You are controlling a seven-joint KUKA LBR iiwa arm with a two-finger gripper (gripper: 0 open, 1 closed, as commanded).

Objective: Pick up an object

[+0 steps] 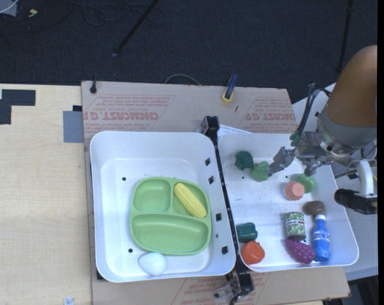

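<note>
- Green toy (259, 171), right-centre of the frame: the nearest target, not yet grasped.
- End effector (297, 160) spread wide, holding nothing; next it should probably descend and close.

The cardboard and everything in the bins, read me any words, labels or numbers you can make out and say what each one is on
Cardboard sheet under the bins: red printing, repeated at left and right, seen upside down and blurred; I cannot read it reliably.
Can: green label, too small to read.
Blue bottle: label too small to read.
Green tray, corn and the other toys: no text I can see.
</note>
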